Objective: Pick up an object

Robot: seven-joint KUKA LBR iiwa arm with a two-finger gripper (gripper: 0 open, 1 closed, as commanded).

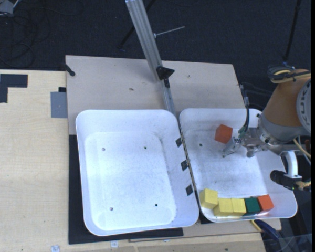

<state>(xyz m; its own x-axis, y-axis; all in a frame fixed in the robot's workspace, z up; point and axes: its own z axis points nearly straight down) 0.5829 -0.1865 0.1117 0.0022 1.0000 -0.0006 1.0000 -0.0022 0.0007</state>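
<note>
- The orange block (223,134) lies in the far part of the right bin (220,177), tilted on the bin floor, with bare white floor on all its sides.
- The gripper (232,149) sits just right of and slightly nearer than the block, low over the bin floor. It is close to the block but apparently not touching it.
- Gripper state: cannot tell. The tool end appears as a small grey blur, and the wrist behind it covers part of it.
- Progress, as a judgement: the pick is not done. Nothing is visible inside the gripper, and the block rests on the floor. What remains is to close on an object and lift it.
- Other candidates: a row of blocks along the near wall of the right bin, from left to right a yellow block (209,198), a second yellow block (231,206), a green block (251,205) and a red-orange block (265,202).
- These blocks touch one another, so their edges are hard to separate.
- The left bin (131,172) shows its bare floor.
- The arm (283,109) is cut off at the right edge.
</note>
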